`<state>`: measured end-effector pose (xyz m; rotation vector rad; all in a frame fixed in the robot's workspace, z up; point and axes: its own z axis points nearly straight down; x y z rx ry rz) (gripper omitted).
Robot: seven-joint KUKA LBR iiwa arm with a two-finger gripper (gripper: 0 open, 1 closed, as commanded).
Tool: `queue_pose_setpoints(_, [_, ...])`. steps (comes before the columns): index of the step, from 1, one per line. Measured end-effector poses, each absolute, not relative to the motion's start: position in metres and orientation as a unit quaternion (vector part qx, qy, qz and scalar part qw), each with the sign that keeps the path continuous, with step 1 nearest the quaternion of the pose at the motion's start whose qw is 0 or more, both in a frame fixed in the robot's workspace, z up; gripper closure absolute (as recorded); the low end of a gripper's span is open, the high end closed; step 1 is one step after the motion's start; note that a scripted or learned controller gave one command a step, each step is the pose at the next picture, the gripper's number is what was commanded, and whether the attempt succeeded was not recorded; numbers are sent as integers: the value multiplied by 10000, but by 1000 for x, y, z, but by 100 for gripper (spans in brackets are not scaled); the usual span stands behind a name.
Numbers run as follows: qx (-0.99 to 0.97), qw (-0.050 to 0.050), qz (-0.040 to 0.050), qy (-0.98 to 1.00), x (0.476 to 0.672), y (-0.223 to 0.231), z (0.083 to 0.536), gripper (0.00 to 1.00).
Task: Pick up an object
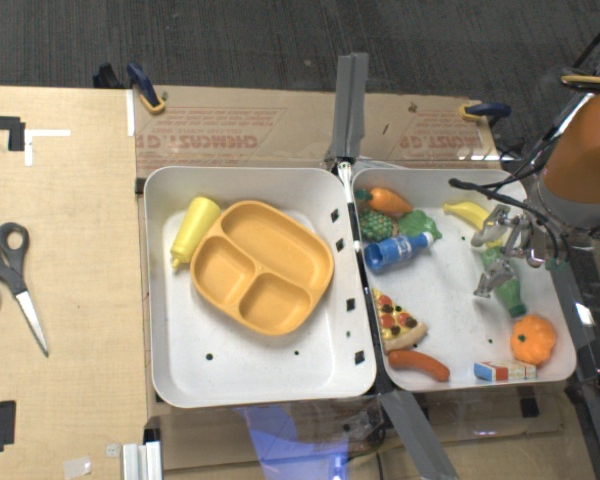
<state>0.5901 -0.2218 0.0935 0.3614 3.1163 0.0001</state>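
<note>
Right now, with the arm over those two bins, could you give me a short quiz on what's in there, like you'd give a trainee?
1. True or false: the yellow bottle lies in the left bin.
2. What lies beside the sausage by the centre divider: A pizza slice, B scissors, C banana?
3. Which bin holds the pumpkin?

Key: 1 true; 2 A, the pizza slice; 3 the right bin.

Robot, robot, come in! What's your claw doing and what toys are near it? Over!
Gripper low in right bin, over green toy. Nothing seen held. Banana behind, orange pumpkin in front.
</note>
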Motion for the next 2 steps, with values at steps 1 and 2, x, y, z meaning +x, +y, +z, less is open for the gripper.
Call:
queue_pose_setpoints(1, [1136, 50, -10, 9935, 592, -222, 104, 100])
queue_pose_setpoints(2, [1137, 49, -10, 9935, 592, -221, 104, 0])
